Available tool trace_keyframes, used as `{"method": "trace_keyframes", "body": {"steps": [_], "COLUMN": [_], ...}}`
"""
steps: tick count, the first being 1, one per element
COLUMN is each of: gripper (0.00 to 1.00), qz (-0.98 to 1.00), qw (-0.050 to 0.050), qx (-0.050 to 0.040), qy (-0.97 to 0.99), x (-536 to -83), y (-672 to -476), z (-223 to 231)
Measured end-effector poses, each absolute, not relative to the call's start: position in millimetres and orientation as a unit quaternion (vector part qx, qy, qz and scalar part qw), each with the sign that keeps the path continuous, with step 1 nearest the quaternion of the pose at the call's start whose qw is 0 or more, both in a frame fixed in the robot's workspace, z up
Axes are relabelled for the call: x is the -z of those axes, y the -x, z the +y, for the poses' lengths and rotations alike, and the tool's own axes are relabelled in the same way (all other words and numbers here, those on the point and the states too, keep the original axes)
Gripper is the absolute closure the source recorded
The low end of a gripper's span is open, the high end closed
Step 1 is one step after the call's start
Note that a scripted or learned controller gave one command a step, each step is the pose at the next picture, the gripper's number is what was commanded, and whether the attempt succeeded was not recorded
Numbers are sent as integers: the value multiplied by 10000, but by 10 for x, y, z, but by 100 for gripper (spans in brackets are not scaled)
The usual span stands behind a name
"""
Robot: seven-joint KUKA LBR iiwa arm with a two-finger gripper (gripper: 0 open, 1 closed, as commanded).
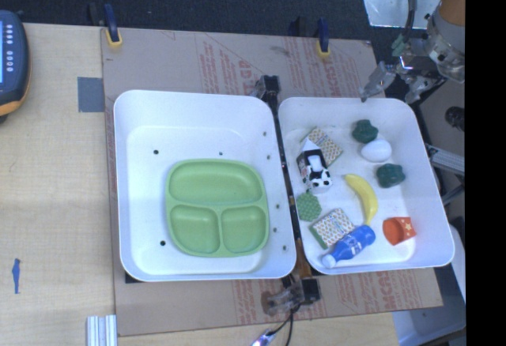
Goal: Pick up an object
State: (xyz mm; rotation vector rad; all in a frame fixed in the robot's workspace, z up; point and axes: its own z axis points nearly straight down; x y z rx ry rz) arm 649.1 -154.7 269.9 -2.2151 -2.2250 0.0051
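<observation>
camera view: the gripper (378, 84) hangs just beyond the right bin (423, 178)'s far rim, fingers narrow and holding nothing. inside that bin, a banana (363, 196) lies mid-floor, a white egg (376, 151) beyond it, a blue bottle (349, 245) nearer.

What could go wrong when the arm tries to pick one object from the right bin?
The blue bottle lies against a patterned packet, so the pincer might catch both or push one away. The white egg is round and may roll off. The orange piece sits near the bin wall, leaving little room.
</observation>
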Motion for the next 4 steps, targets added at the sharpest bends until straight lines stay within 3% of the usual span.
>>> {"method": "trace_keyframes", "body": {"steps": [1, 2, 3, 4], "gripper": [0, 0, 100, 100], "qz": [-7079, -7081, -7088, -7088], "qw": [27, -10, 0, 15], "qx": [-1, -4, -11, -16], "qy": [7063, 7061, 7054, 7054], "x": [-872, -932, -1039, -1008], "y": [-6407, -6575, -6571, -6560], "z": [-1671, -1970, -1968, -1887]}}
